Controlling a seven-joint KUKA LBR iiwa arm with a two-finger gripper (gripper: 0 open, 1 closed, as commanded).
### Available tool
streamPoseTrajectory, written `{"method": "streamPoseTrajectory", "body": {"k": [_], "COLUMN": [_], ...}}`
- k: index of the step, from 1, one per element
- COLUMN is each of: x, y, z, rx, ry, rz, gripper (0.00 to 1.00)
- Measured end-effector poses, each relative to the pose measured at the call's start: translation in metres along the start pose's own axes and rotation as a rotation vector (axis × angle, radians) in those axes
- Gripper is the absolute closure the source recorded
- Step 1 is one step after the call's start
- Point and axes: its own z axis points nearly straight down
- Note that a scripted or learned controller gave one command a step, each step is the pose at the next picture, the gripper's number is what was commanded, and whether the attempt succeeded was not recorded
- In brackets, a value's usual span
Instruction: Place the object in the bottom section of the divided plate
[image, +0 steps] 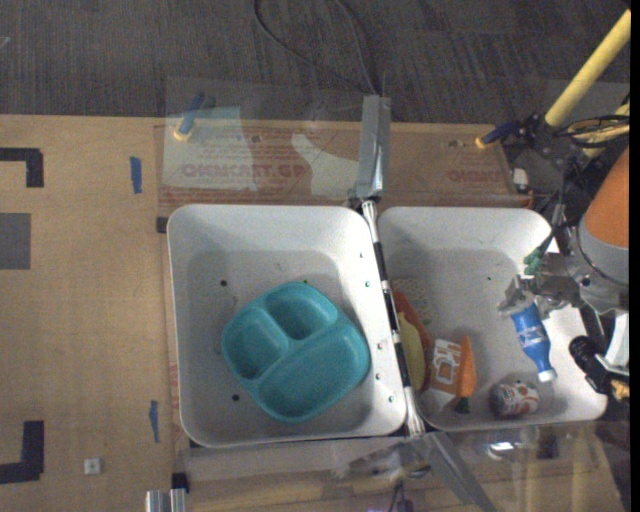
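Two shallow white bins sat side by side on the bench. Left bin (200, 250) held a teal divided plastic plate (295, 350) — three sections, tilted a little, near the bin's lower middle. Right bin (450, 250) held a blue plastic bottle with a white cap (531, 342), an orange carrot-shaped toy (466, 372), a small white-and-orange carton (443, 362), a rounded grey-and-red object (513, 398) and a yellow-red item (408, 335) along the left wall. Gripper (530, 290) hung over the bottle's upper end — fingers' state unclear.
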Motion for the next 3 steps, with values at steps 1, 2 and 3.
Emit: {"method": "streamPoseTrajectory", "body": {"k": [1, 2, 3], "x": [0.058, 0.103, 0.169], "y": [0.059, 0.013, -0.027], "z": [0.049, 0.020, 0.021], "rx": [-0.002, 0.001, 0.002], "ry": [0.000, 0.002, 0.002], "rz": [-0.124, -0.204, -0.337], "gripper": [1.00, 1.00, 1.00]}}
